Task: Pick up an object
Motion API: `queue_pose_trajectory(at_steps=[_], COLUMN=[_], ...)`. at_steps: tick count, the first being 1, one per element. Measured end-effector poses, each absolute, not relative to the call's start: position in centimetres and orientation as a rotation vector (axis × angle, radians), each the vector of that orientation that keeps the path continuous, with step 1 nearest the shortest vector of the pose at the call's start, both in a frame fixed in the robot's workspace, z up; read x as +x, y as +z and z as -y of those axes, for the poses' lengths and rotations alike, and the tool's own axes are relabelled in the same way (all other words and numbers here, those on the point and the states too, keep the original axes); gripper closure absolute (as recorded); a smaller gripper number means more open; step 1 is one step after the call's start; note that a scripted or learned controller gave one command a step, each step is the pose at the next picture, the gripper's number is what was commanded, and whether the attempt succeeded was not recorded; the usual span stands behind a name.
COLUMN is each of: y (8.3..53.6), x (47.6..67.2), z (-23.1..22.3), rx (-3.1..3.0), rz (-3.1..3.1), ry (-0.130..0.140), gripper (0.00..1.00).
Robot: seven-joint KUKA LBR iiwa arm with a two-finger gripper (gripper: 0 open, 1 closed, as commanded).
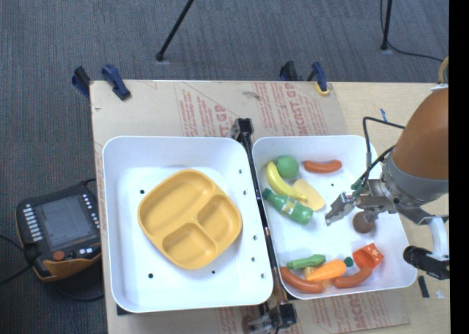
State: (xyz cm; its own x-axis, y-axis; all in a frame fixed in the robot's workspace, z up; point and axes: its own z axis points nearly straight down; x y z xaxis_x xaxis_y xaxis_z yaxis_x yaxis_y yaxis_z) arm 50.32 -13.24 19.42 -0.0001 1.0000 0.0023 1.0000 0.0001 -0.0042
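Approach step; gripper [338, 212] low over the right bin [333, 140], mid-bin, beside the green bottle [288, 206] and brown ball [363, 223]; open or closed, can't tell; nothing seen held; next: centre over one item, descend, close.

Red print on the cardboard sheet [220, 109] under the bins — upside down from this camera, repeated in slanted bands along the far edge. One block near the middle top seems to read "DO NOT", though the letters are too small and inverted to be sure. More red lettering shows on the near strip by the right bin [381, 309] — illegible. Pendant screen [64, 221] at left: nothing readable.
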Motion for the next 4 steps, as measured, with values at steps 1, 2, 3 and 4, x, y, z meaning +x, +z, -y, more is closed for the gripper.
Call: queue_pose_trajectory(at_steps=[1, 2, 3, 4], y=[11.4, 8.7, 9.7, 10.8], x=[58.6, 61.2, 61.2, 61.2], z=[13.0, 7.9, 7.9, 7.8], rx=[-2.218, -2.218, -2.217, -2.216], rz=[2.219, 2.222, 2.219, 2.218], ry=[0.003, 0.001, 0.001, 0.000], gripper=[0.00, 0.00, 1.00, 1.00])
